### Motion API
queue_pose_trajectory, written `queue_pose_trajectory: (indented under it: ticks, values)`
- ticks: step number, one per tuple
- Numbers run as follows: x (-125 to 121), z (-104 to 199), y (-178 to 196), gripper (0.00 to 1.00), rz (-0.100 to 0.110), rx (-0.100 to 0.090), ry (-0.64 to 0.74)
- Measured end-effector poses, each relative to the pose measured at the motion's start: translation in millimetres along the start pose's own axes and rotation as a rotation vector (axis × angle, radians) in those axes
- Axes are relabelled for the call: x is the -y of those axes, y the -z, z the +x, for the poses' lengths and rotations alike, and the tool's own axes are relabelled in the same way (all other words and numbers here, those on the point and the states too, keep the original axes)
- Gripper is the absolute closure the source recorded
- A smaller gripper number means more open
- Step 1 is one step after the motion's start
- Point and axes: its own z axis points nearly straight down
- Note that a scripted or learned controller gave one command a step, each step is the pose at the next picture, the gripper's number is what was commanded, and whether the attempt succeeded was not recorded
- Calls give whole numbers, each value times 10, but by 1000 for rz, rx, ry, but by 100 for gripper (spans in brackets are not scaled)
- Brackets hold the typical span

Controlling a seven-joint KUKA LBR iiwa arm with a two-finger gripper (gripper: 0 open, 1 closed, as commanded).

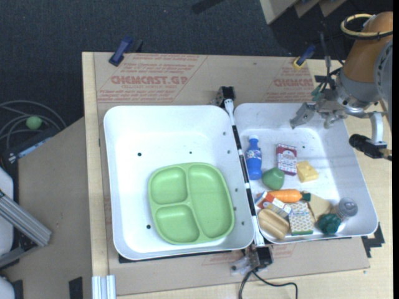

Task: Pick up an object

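Note:
My gripper (315, 118) hangs over the far end of the right bin (355, 167), fingers spread and nothing between them. Below it in the bin lie a blue bottle (253, 159), a small red carton (287, 159), a yellow cheese wedge (307, 171) and a green apple (273, 179). Toward the near end sit an orange carrot (287, 196), a bread roll (273, 223), a patterned cracker box (301, 217), a dark green broccoli piece (328, 224) and a small grey item (346, 208). The gripper is apart from all of them.
The left bin (124, 142) holds a green divided plate (189, 202). A black clip (227, 95) sits at the far end of the seam between the bins. The arm (368, 48) reaches in from the upper right. Blue clamps (122, 50) pin the cardboard base.

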Motion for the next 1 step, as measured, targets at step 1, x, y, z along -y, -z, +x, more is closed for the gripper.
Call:
queue_pose_trajectory:
  ticks: [1]
  values:
    - [469, 932, 182, 0, 3, -5, 2]
